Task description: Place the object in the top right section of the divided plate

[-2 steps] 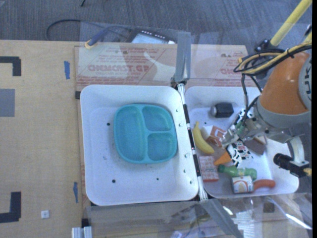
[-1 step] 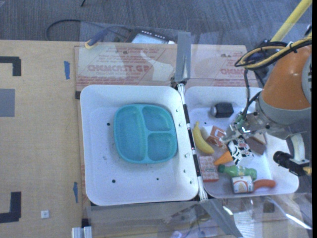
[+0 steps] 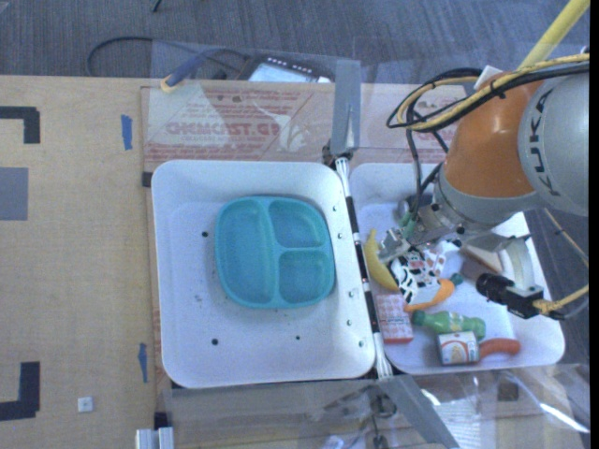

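A teal divided plate (image 3: 248, 251) lies in the left white bin (image 3: 178, 213), with one large section on its left and two smaller ones on its right; its top right section (image 3: 298, 223) holds nothing. My gripper (image 3: 404, 241) hangs low over the left part of the right bin (image 3: 552, 344), just above a yellow banana (image 3: 379, 266) and a black-and-white spotted toy (image 3: 417, 271). The wrist hides what lies directly beneath it.
In the right bin lie an orange carrot (image 3: 434, 296), a green bottle (image 3: 451, 323), a small can (image 3: 457, 348), a red item (image 3: 502, 347) and a pink box (image 3: 394, 319). Cables (image 3: 440, 96) loop above the arm. A metal divider (image 3: 346, 129) stands between the bins.
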Robot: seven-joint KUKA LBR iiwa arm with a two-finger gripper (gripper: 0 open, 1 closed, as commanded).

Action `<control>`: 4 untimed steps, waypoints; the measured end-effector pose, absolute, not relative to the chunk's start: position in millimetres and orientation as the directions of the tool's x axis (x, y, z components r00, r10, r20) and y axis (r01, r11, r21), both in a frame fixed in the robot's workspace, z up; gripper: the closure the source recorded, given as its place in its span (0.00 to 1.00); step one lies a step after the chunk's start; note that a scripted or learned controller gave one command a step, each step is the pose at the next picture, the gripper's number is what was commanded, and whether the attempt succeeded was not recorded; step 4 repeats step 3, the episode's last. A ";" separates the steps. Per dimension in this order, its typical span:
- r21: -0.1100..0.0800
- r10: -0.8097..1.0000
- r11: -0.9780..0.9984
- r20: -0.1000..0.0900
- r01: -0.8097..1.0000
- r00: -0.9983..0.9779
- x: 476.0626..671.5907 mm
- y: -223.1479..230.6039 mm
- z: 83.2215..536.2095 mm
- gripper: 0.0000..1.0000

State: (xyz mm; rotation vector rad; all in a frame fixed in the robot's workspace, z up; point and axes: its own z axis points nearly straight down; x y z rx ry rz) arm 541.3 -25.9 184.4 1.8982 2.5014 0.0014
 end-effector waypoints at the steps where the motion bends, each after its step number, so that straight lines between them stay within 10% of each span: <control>1: -0.001 0.974 0.228 0.001 0.974 -0.228 530.7 75.7 184.1 1.00; 2: 0.000 0.945 0.327 -0.001 0.945 -0.327 490.1 49.7 288.9 1.00; 4: -0.002 0.951 0.309 0.000 0.951 -0.309 518.3 101.6 236.8 1.00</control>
